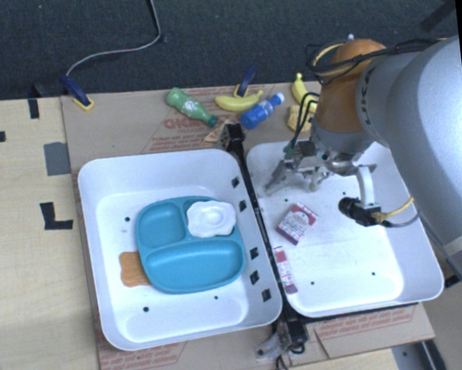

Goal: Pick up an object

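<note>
Two shallow white bins sit side by side: the left bin [107, 260] holds a blue divided plate [190, 245] at its centre. In the right bin [407, 272], the gripper [296, 172] hangs near the far edge, fingers spread and pinching nothing. A small red packet [296, 222] lies near the bin's left edge, just beside the gripper.

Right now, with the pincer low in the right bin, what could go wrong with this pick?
1. The pincer sits above the red packet, not over it; closing here may grab nothing.
2. The packet lies flat, so fingers may slide over it.
3. The pincer is near the bin wall; a sideways move could hit it.
</note>
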You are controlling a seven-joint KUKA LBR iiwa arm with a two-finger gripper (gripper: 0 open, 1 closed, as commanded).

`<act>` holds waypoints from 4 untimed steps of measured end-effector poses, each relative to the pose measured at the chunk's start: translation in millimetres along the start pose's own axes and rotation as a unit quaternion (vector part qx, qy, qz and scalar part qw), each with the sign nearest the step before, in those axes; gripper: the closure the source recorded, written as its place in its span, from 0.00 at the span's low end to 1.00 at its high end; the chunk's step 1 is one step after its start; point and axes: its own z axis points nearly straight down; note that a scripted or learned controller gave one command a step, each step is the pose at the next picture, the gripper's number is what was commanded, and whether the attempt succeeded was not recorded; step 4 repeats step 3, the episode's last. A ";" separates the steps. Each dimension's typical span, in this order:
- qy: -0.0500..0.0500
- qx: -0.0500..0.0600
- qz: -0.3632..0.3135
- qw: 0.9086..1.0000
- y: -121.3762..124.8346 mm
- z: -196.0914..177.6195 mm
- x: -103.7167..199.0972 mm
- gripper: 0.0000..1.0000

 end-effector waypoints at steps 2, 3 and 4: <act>0.000 -0.002 0.000 1.000 -62.4 9.2 -0.5 0.00; 0.001 -0.001 0.000 1.000 -62.6 0.0 -0.5 1.00; 0.001 -0.001 0.000 1.000 -62.6 0.0 -0.5 1.00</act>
